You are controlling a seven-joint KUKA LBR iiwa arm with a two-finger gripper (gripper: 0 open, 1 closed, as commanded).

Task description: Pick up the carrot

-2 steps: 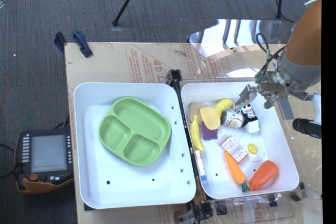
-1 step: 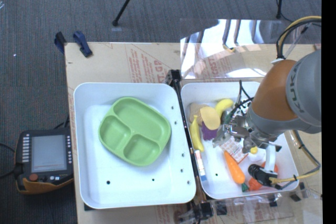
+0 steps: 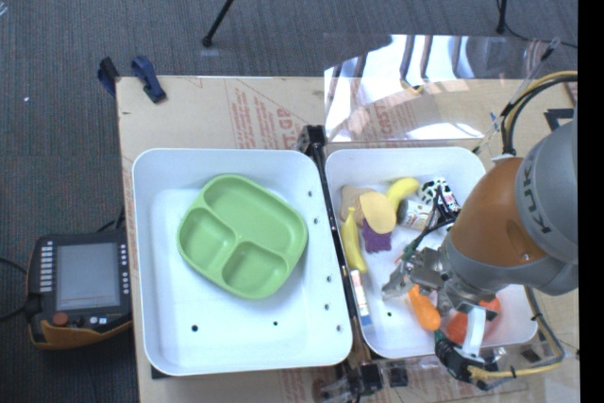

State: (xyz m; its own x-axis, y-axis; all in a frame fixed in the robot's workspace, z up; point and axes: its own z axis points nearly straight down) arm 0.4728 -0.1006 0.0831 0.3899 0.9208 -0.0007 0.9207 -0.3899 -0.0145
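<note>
Fingers cannot be read as spread or pressed together; the gripper (image 3: 427, 283) hangs low in the right bin (image 3: 472, 160). Carrot (image 3: 424, 308) lies just beneath it, long axis slanting down-right, partly hidden under the wrist.

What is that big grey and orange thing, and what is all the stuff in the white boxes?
That is a robot arm, seen by a camera looking down from above. At its tip is a pincer for grabbing. It hangs over the right white bin, just above an orange carrot it should pick up. That bin also has bananas and other small toys. The left bin holds a green divided plate. I cannot tell whether the pincer has the carrot.
</note>
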